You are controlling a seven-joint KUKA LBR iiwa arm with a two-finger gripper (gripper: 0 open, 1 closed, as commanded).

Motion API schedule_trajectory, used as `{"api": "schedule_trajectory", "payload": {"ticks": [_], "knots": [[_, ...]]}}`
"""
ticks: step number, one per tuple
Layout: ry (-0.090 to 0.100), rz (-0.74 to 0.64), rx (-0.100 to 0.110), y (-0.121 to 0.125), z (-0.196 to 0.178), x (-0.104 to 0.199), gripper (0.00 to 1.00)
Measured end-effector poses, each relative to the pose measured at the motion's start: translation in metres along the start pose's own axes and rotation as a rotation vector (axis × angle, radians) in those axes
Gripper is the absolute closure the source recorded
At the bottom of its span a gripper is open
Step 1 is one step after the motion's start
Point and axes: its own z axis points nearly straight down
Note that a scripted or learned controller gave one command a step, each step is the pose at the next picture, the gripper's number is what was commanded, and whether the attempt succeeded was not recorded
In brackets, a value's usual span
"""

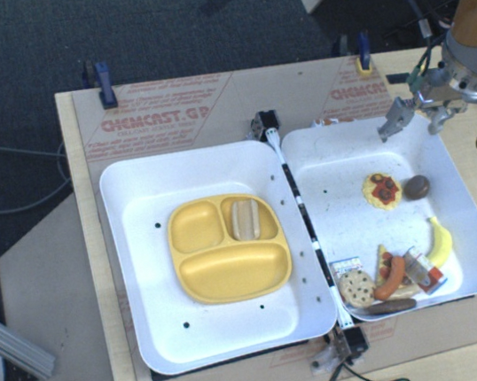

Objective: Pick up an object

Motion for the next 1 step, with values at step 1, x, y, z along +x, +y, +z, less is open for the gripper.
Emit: {"api": "schedule_trajectory", "payload": {"ticks": [1], "knots": [[0.003, 0.002, 0.009, -0.0298, 0.0714, -0.0026, 0.0]]}}
